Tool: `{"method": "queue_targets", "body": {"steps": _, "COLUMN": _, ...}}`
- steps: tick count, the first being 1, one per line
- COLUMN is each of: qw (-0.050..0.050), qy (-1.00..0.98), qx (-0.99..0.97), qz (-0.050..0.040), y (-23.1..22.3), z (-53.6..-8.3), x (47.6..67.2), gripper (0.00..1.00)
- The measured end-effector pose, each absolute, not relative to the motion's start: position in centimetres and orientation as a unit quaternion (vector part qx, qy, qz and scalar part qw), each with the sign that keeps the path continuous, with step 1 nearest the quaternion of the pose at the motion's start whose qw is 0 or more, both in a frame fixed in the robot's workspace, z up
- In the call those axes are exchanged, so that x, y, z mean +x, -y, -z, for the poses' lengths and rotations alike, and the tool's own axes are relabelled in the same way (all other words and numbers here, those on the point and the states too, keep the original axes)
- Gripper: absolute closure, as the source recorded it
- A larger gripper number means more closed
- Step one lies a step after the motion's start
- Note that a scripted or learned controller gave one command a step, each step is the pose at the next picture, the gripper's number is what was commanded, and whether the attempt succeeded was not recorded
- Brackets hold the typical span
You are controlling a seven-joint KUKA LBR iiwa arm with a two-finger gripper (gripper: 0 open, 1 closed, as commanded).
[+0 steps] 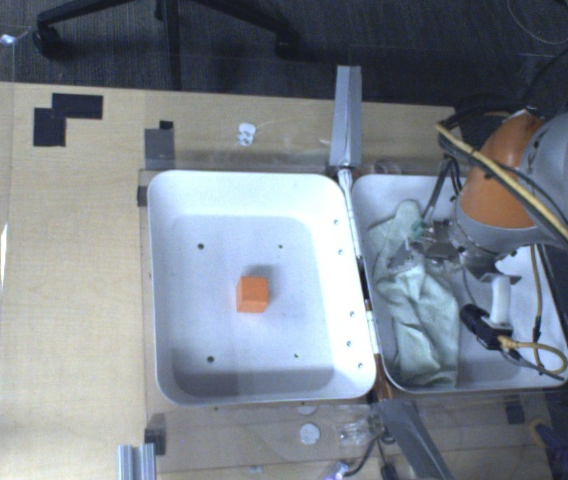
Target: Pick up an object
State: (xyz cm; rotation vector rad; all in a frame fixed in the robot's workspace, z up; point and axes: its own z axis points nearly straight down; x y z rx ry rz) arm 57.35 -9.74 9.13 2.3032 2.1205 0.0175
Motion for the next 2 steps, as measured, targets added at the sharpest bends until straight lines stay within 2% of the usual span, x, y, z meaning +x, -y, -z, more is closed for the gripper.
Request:
{"method": "queue_targets", "body": {"steps": 1, "qw": 0.009, "qy": -0.677, "qx": 0.736, "qz": -0.0077, "y": 9.8, "z": -10.4, "x": 57.6, "gripper": 1.00}}
{"method": "queue_targets", "body": {"steps": 2, "qw": 0.001, "qy": -0.604, "qx": 0.797, "qz": -0.0010, "y": 7.9, "z": -18.5, "x": 58.8, "gripper": 1.00}}
